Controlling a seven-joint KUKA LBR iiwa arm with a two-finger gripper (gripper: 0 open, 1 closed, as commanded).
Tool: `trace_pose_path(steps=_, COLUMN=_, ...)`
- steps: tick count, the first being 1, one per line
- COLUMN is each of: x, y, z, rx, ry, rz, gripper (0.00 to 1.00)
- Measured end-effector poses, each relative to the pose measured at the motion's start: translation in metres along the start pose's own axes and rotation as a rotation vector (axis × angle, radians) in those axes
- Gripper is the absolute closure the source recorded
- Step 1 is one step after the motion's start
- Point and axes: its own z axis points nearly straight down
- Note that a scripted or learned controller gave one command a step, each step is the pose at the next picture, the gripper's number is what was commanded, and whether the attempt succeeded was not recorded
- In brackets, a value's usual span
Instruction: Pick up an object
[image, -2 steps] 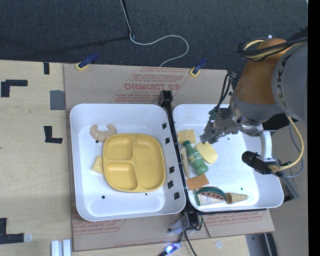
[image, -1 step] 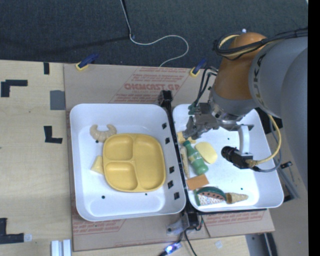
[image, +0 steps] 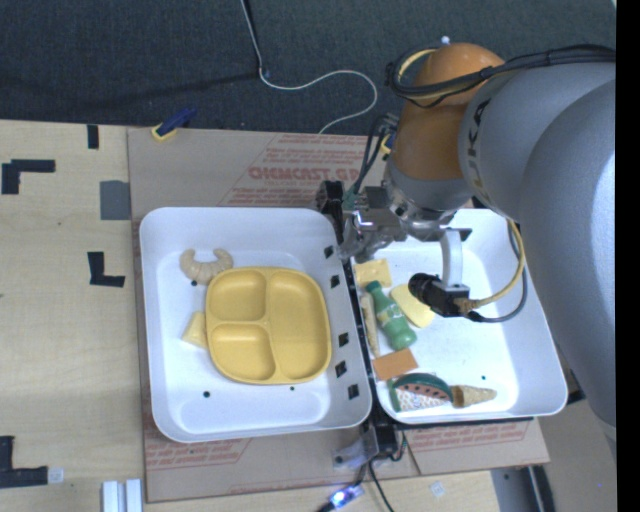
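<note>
Over the shared wall between the two bins, near its far end, the jaws hang under the grey wrist of the arm (image: 440, 150). The metal and cables there mask them, so whether they stand wide or narrow cannot be told. Nothing is seen between them.

Closest to them, just toward the camera and inside the right bin (image: 520, 330), lies a flat pale-yellow block (image: 372, 272). It looks the likeliest pick. Touching its near edge is a green bottle (image: 388, 312), small and glossy, lying on its side with its long axis running away from the jaws toward the near rim. A second yellow piece (image: 414, 306) lies against the bottle's right flank. A closing grip would best cross the bottle's width, not its length.

Further along the same line sit an orange block (image: 394, 362), then a watermelon slice (image: 418, 392) and a cone (image: 470, 395) by the near wall. All look like hard plastic toy food, smooth and light.

The left bin (image: 160, 300) holds a yellow plate (image: 268, 325) with three wells, wide and shallow, probably hard to pinch. A tan croissant (image: 205, 263) curls beyond it, and a yellow wedge (image: 193, 328) pokes out at its left edge. Both bins rest on cardboard (image: 250, 170) over the surface (image: 60, 330).
</note>
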Motion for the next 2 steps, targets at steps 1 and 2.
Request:
trace_pose_path(steps=1, x=0.0291, y=0.0295, z=0.0187, rx=0.002, ry=-0.001, rz=0.002, gripper=1.0)
trace_pose_path(steps=2, x=0.0295, y=0.0277, z=0.0168, rx=0.002, ry=-0.003, rz=0.005, gripper=1.0)
